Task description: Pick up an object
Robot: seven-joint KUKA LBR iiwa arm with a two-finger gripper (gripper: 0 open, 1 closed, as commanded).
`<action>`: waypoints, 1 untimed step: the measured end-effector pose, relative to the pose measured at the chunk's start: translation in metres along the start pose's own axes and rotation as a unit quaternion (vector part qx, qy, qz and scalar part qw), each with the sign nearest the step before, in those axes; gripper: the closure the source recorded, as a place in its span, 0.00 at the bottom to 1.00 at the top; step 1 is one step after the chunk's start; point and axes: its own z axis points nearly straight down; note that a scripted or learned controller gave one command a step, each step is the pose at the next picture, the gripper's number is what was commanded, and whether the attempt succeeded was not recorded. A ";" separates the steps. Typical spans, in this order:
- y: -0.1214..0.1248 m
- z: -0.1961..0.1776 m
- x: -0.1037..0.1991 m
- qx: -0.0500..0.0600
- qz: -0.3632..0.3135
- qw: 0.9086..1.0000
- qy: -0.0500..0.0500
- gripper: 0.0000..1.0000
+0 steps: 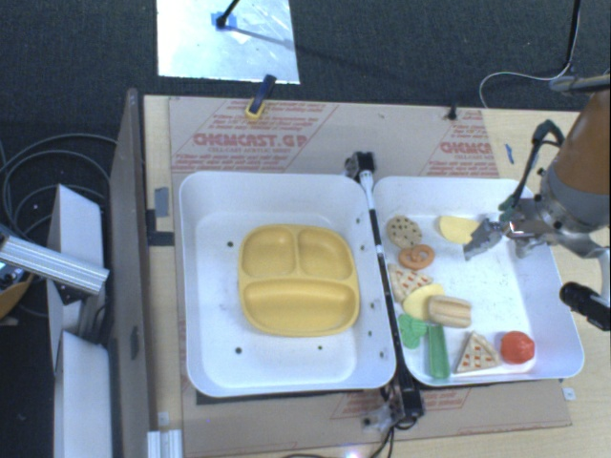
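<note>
The tool (489, 235) hangs low over the far part of the right bin (554, 299), reaching in from the right on the grey arm (584, 175). One dark finger points left toward the yellow piece (458, 227), which lies just beside its tip; I cannot tell whether they touch. How wide the tool is open, I cannot tell either, as the slanted view blurs that part. Nothing shows between its fingers, so I judge that no object is held.

All the toy food lies in the right bin. Left of the yellow piece sits a cookie (404, 230), and just near of that an orange ring (416, 256). Nearer again come a waffle slice (409, 281), a yellow lemon shape (421, 301) and a tan roll (449, 310) that touches it. Along the near side lie a green piece (427, 343), a triangular slice (475, 353) and a tomato (517, 347).

The left bin (215, 284) holds a yellow divided tray (298, 280), well apart from the tool. Both bins rest on the counter (315, 132).

As a judgement, the task is at its approach stage: the tool is down near a candidate, the yellow piece, but the grasp and the lift are both left to do. No object is raised off the bin floor.
</note>
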 end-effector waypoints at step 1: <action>0.040 0.080 0.040 0.002 -0.003 1.000 0.001 0.00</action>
